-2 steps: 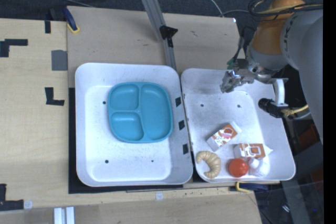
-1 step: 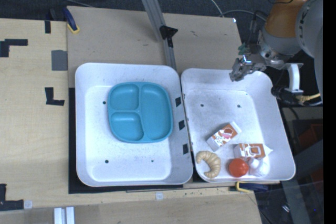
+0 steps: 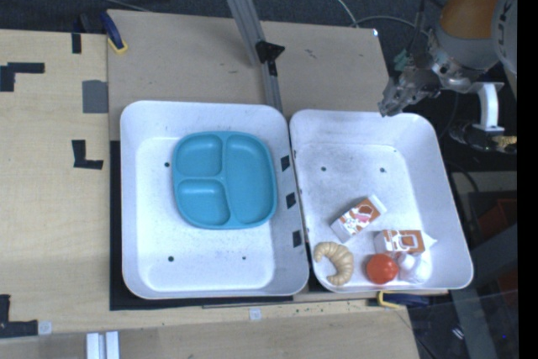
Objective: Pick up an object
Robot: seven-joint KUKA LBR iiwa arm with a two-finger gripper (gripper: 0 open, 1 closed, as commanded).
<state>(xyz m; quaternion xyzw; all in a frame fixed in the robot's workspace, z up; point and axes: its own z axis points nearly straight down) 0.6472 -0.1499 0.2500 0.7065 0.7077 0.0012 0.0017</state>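
While the tool (image 3: 393,102) hovers over the far right corner of the right bin (image 3: 437,155), its state impossible to tell, nothing is picked: croissant (image 3: 335,260), red ball (image 3: 382,268) and two cartons (image 3: 359,217) lie untouched along the near edge.

The two printed cartons (image 3: 359,217) bear no legible text.
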